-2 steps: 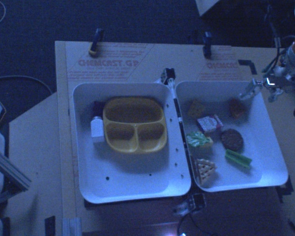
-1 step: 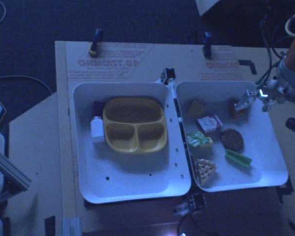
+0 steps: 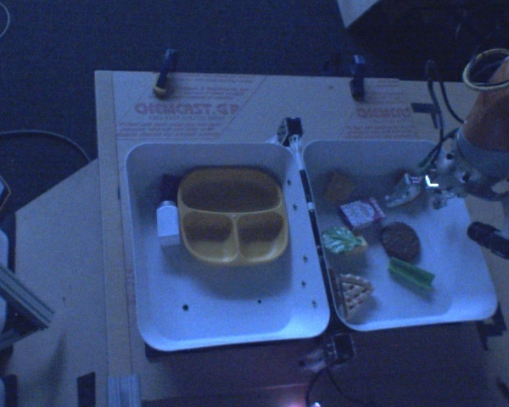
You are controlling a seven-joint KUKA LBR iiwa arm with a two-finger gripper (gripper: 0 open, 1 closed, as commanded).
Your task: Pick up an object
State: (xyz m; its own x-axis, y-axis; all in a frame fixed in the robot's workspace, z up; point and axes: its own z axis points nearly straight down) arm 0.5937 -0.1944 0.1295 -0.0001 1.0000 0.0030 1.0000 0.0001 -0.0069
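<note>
Dim bench, two white bins side by side. Small objects crowd the right bin (image 3: 458, 299) within my reach: a pink box (image 3: 361, 213), a dark disc (image 3: 400, 241). My pincer (image 3: 414, 186) hovers at its far side; whether it's apart or together, I cannot tell.

Very dim, blue cast overall — pic grainy, soft; faint glow at bottom edge.
</note>
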